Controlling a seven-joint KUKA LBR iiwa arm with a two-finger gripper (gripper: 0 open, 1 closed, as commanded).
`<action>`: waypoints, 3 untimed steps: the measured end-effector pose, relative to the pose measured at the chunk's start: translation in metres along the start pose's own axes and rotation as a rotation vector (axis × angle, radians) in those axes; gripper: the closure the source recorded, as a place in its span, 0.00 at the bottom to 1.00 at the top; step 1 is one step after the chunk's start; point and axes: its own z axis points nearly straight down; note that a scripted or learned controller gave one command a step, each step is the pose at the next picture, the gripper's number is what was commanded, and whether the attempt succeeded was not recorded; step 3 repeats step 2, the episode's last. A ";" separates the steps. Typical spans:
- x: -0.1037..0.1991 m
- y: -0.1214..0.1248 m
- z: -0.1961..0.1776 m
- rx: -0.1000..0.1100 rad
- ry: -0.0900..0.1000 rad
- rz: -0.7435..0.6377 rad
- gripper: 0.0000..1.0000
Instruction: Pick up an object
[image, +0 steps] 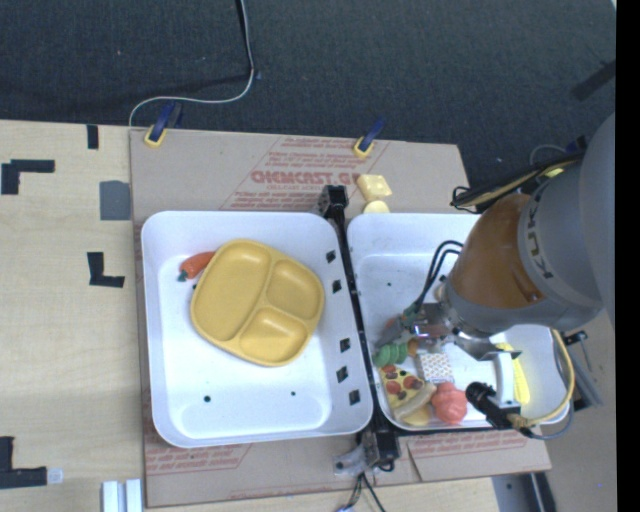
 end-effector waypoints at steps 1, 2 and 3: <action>-0.003 0.014 0.001 0.008 0.004 0.000 0.00; -0.004 0.014 -0.010 0.005 0.002 0.000 1.00; -0.004 0.014 -0.010 0.005 0.002 0.000 1.00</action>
